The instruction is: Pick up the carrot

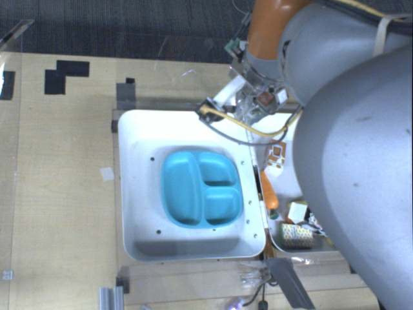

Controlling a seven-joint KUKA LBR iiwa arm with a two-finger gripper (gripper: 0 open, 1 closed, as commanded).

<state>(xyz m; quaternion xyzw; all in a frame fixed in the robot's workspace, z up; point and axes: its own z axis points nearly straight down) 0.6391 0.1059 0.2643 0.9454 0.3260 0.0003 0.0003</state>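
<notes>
The grey arm [348, 121] fills the right side of the camera view, its orange band [274, 18] high up and its wrist reaching in over the far edge of the bins. Below it the desk [58, 173] carries two shallow white bins side by side. The left bin [139, 173] holds a blue divided tray [201, 187]; the right bin [290, 173] is largely hidden by the arm.

The claw [248, 105] hangs near the far rim between the two bins, amid cables, and whether it is apart or together cannot be told from this angle. Nothing shows within it.

The carrot [268, 189] lies in the right bin, just beside the wall that divides it from the left bin, its length running along that wall. Small packets [297, 231] sit nearer the camera, close to its tip.

The step in hand looks like the approach: the claw is apart from the carrot and no grasp is made. The next move probably calls for travelling toward the camera along the dividing wall, descending over the carrot's middle, and closing across its narrow width without catching the wall.
</notes>
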